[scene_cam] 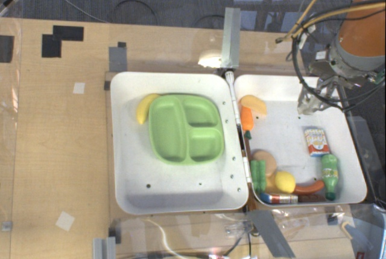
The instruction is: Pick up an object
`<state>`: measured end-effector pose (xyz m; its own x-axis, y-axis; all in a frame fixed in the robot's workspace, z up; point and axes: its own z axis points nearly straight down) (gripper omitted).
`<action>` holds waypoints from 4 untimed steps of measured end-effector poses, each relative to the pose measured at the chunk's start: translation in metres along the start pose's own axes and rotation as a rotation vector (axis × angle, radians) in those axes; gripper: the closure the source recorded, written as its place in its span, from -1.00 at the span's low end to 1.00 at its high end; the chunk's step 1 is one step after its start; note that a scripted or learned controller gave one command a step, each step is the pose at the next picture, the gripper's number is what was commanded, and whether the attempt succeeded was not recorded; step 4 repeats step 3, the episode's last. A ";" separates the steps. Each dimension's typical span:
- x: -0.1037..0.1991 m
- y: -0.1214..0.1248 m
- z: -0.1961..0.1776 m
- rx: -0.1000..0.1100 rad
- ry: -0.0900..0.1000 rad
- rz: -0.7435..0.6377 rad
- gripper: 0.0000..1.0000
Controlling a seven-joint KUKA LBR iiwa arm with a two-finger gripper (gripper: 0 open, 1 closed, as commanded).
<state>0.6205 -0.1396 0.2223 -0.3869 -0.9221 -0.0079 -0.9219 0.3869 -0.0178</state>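
My gripper [311, 103] hangs over the far right part of the right bin [283, 131], below the orange wrist band. Nothing can be seen held in it. A small red and white box [315, 141] lies just in front of it, a short way apart. Along the bin's near edge lie a green bottle [329, 173], a red sausage [307, 188], a yellow lemon [284, 182], a green item [258, 174] and a tan disc [266, 162]. An orange carrot [246, 119] and a yellow-orange piece [254, 105] rest at the bin's far left.
The left bin [129, 185] holds a green divided plate [184, 128] with a yellow banana [143, 108] beside its far left corner. A metal divider [236, 125] separates the bins. Cables [313, 4] loop above the wrist. The middle of the right bin's floor is bare.
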 end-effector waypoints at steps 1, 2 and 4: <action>0.052 -0.047 0.070 -0.014 0.001 -0.345 1.00; 0.040 -0.071 0.043 -0.011 -0.003 -1.198 1.00; 0.030 -0.069 -0.063 -0.001 0.003 -1.177 1.00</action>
